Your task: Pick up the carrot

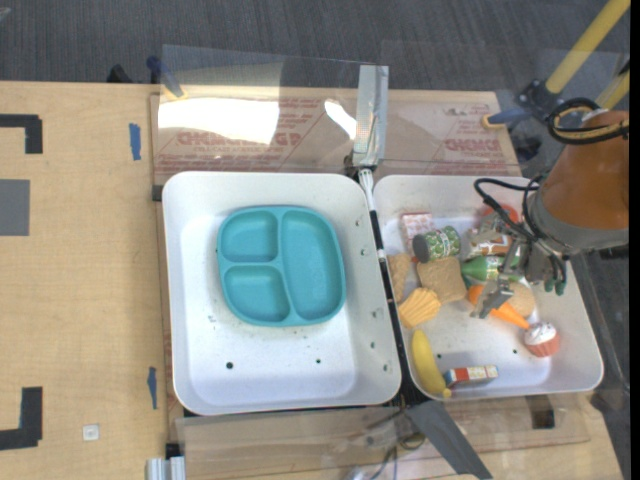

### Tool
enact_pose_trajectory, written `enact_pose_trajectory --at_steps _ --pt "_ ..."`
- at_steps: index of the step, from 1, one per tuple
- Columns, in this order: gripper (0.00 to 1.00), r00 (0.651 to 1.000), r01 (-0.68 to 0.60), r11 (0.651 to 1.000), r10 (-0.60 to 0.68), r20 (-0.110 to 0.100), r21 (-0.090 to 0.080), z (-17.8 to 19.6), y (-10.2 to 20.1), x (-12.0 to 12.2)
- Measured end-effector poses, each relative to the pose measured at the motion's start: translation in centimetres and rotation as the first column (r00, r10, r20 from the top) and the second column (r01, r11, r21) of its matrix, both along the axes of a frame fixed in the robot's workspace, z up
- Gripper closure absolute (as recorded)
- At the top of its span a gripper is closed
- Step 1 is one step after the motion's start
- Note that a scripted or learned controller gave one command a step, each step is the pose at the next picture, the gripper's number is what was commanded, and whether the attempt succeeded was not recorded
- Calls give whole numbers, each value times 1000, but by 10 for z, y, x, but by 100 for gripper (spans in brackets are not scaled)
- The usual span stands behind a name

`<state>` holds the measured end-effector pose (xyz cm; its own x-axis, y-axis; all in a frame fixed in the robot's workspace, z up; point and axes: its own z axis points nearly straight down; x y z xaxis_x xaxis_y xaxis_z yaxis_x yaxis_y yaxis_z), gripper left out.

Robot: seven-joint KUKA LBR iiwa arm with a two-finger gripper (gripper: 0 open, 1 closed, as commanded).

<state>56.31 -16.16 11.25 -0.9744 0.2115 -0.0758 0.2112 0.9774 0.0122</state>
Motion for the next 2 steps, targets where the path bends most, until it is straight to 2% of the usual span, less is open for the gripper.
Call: enact_pose_trajectory --at_steps 1,2 --pt "0 987 159 987 -159 -11 10 0 12 8" --pt "0 980 198 980 -198 -3 18 0 11 3"
